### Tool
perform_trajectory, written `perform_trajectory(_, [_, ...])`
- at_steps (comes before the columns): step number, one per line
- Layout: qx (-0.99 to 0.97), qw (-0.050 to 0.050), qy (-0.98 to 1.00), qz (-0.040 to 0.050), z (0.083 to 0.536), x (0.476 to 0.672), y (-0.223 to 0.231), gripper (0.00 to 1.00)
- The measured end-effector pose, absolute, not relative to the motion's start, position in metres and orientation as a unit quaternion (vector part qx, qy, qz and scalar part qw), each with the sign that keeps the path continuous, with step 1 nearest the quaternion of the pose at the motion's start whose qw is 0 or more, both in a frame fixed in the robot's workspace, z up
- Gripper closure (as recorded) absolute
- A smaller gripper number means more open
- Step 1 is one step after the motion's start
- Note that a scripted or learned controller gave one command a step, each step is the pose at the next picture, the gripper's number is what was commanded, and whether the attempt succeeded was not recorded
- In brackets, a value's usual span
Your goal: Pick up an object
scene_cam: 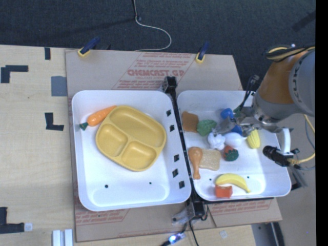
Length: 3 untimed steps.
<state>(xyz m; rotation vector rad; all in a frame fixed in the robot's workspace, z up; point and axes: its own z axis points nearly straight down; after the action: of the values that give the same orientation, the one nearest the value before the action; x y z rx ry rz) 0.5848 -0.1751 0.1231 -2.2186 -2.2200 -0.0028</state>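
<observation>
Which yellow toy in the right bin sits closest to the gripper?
The corn cob, just beside the gripper near the bin's right side. The banana lies far lower, by the front edge.

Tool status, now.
Tool: cannot be told. It sits low over the right bin, among the toys beside the yellow corn; nothing shows as held.

A wooden bench (pixel 31 152) bears a cardboard sheet (pixel 154 70) with two white bins (pixel 92 188) (pixel 271 186) side by side.
</observation>
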Motion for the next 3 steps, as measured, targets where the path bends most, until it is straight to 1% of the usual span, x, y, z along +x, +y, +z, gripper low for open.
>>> perform_trajectory(1, [-0.706, -0.007, -0.708, -0.0059, 0.09, 0.592, -0.173, 0.0])
perform_trajectory(2, [-0.705, 0.0, -0.709, 0.0001, 0.093, 0.587, -0.173, 1.0])
perform_trajectory(3, [-0.707, 0.0, -0.708, -0.0002, 0.141, 0.595, -0.18, 1.0])
